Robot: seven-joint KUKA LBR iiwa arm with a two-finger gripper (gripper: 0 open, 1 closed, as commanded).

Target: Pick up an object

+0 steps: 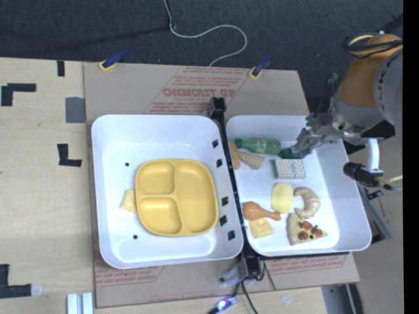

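Observation:
The right bin [340, 201] holds a green bottle [257, 145] lying on its side, a tan waffle piece [250, 159], a dotted white cracker [289, 169], a pale yellow block [282, 197], a shrimp [308, 201], a chicken drumstick [258, 210], a cheese wedge [262, 227] and a pizza slice [303, 231]. My gripper [300, 145] hangs low at the bin's far right, by the bottle's dark cap end and just above the cracker.
The left bin [111, 175] carries a yellow divided plate [177, 197] with a pale yellow wedge [127, 201] beside it. Both bins rest on cardboard [190, 90]. A white cable [209, 31] runs across the dark floor behind.

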